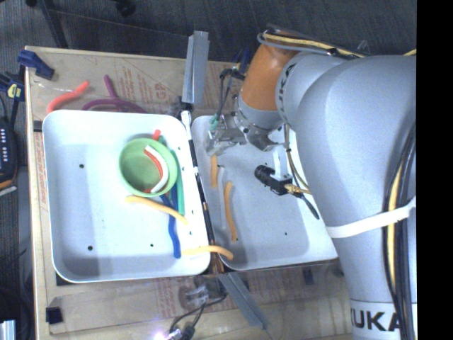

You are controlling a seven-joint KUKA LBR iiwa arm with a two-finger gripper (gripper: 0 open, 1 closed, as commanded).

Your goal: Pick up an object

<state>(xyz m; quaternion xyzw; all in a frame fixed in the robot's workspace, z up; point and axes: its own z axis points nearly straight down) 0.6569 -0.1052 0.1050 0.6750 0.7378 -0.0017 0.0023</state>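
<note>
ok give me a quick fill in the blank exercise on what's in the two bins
1. The round green bowl sits in the ____ white bin.
2. The long blue strip lies in the ____ bin.
3. The two thin orange sticks lie in the ____ white bin.
4. The gripper hangs over the ____ bin.

Missing words: left; left; right; right

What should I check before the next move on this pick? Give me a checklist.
1. Pincer over a bin: ok, at the upper left corner of the right bin.
2. Object between its fingers: cannot tell, tips blurred.
3. Nearest target: ok, a short orange stick lies just below it, a longer orange stick beyond that.
4. Room near the wall: not ok, both sticks lie close to the bin's left wall.
5. Left bin contents: ok, green bowl, yellow strip and blue piece lie apart from the arm.
</note>
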